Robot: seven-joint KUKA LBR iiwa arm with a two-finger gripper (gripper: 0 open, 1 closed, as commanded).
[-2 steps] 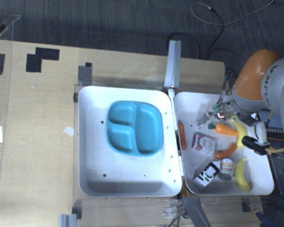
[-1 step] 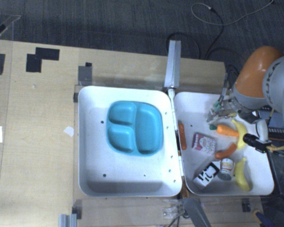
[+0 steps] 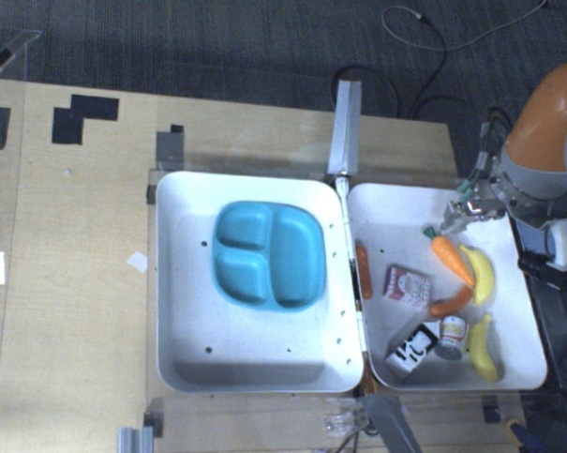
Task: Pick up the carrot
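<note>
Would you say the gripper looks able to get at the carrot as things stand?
Probably yes: the gripper hangs just above the carrot's green end, nothing lying over it. The banana close alongside could crowd one finger.

Gripper (image 3: 464, 210) just above carrot (image 3: 451, 259), right bin (image 3: 531, 358).

Fixed overhead camera, slanted downward, both white bins (image 3: 168, 291) in frame, bench-wide distance

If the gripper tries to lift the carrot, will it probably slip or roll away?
The carrot looks round and tapered, so it may roll or squirt out of a pinch. Its smooth look suggests stiff plastic, probably light. It lies against a banana, which may stop rolling that way. The gripper is near its leafy end.
</note>
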